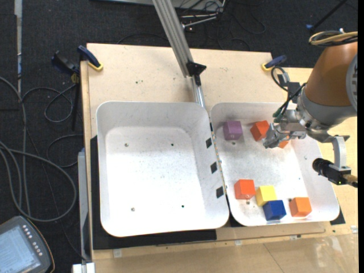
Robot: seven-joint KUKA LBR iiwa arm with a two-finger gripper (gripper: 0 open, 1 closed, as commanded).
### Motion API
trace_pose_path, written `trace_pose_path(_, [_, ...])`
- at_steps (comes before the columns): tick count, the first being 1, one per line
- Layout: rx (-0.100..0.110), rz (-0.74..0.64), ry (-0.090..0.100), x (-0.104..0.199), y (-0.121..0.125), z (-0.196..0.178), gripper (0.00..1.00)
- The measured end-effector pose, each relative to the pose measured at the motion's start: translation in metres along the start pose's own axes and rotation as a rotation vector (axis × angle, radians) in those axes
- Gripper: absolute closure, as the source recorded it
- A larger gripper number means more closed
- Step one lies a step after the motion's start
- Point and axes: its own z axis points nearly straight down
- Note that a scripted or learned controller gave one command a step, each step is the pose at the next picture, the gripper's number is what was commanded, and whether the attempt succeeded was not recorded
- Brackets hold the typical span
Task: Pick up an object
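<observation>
My gripper hangs low over the far part of the right bin. An orange cube lies just left of it, close to touching. A bit of another orange block peeks out from under the gripper's right side. A purple cube sits further left near the bin's divider wall. Along the near edge lie an orange cube, a yellow cube, a blue cube and another orange cube.
The left bin stands beside the right one. A slanted metal pole crosses the bench from the back. The arm's grey and orange body covers the right bin's far right corner.
</observation>
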Motion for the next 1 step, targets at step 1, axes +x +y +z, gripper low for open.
trace_pose_path(1, [0.0, -0.001, 0.0, 0.0035, -0.0029, -0.0451, 1.0])
